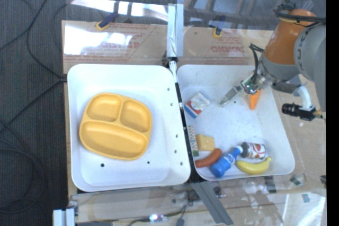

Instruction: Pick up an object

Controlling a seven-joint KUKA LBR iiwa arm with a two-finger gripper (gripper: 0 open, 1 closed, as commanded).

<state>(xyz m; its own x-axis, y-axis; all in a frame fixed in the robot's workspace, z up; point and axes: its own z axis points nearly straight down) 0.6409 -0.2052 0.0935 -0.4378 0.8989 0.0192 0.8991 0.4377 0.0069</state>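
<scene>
My gripper (229, 97) hangs low over the upper middle of the right bin (241, 123), reaching in from the grey and orange arm (288, 47) at the right. An orange carrot (255, 99) lies just right of it, apart from it. A small white, red and blue carton (196, 104) sits to its left near the bin's left wall. Along the bin's front lie a yellow cracker-like block (205, 142), a red sausage (208, 157), a blue bottle (225, 162), a can (255, 150) and a banana (253, 166).
The left bin (159, 161) holds a yellow three-compartment plate (115, 125). A ridge where the two bins meet runs down the middle (181, 119). Bare white floor (238, 124) lies in the centre of the right bin, below the gripper.
</scene>
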